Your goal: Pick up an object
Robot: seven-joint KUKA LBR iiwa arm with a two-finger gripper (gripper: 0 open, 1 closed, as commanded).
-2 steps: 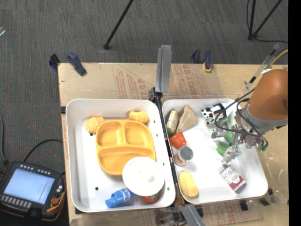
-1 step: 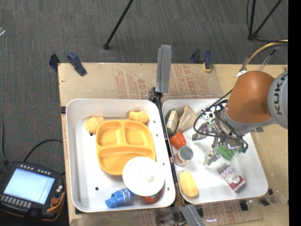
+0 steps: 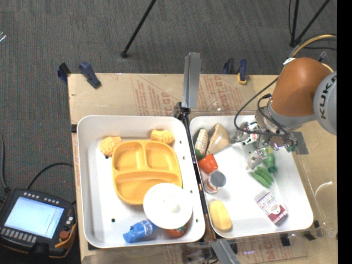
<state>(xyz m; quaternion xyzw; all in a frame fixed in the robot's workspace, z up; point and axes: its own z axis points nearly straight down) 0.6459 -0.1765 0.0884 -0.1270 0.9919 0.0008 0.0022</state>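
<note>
The yellow lemon-shaped plastic fruit (image 3: 220, 215) sits nearest the camera, at the front of the right white bin (image 3: 301, 194), forward and left of the gripper (image 3: 258, 157).

The gripper hangs low over the back half of that bin, under the grey arm's orange band (image 3: 297, 89). Whether its fingers are apart or together cannot be told (cables and metal parts blur into each other there), and nothing is plainly seen between them, so no grasp can be claimed.

Just beside the gripper, on its right and slightly forward, lies the green plastic pea pod (image 3: 264, 173), the closest thing to it and the likeliest target. Further forward sits the small red-and-white carton (image 3: 271, 207). To the gripper's left are the tan wedge of toy bread (image 3: 219, 138), the pale corn cob (image 3: 201, 141), the orange-red toy pepper (image 3: 208, 163) and the small grey-lidded can (image 3: 215, 181), all crowded against the dividing wall.

Well away on the left, the other white bin (image 3: 88, 147) holds a yellow divided plastic tray (image 3: 144, 166), a white round lid (image 3: 168, 204), 2 yellow corn pieces (image 3: 110, 145) and a blue crumpled toy (image 3: 138, 231).

As a judgement, the pick is at its approach stage: every object rests on a bin floor, so closing and lifting are left to do.
</note>
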